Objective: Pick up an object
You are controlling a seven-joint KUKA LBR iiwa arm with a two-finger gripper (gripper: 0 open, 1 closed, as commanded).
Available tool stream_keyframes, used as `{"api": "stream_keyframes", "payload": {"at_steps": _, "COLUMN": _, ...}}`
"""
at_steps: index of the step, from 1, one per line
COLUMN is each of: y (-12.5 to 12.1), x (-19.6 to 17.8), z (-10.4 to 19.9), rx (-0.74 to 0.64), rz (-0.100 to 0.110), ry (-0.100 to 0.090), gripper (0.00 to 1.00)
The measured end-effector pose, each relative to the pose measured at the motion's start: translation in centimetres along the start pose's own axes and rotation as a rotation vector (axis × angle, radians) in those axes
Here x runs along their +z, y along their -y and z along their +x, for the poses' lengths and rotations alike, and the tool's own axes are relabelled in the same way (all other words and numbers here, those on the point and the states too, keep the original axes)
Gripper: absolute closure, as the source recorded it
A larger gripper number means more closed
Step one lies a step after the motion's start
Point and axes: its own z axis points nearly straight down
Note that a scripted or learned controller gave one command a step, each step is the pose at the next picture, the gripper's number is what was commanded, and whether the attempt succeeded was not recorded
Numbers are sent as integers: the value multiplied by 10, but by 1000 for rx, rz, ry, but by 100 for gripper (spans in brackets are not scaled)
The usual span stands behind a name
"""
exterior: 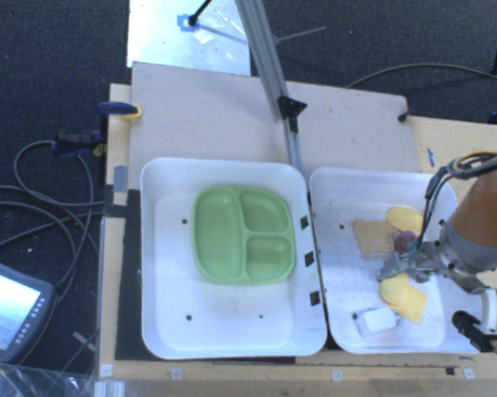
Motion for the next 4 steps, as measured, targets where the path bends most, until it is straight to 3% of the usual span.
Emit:
{"api": "stream_keyframes", "payload": {"at_steps": 1, "y": -2, "x": -14, "z": 0, "rx": 1, "rz": -7, "ry": 2, "gripper": 100}}
{"api": "stream_keyframes", "payload": {"at_steps": 4, "y": -12, "x": -183, "z": 6, "rx": -5, "rz": -11, "ry": 4, "gripper": 100}}
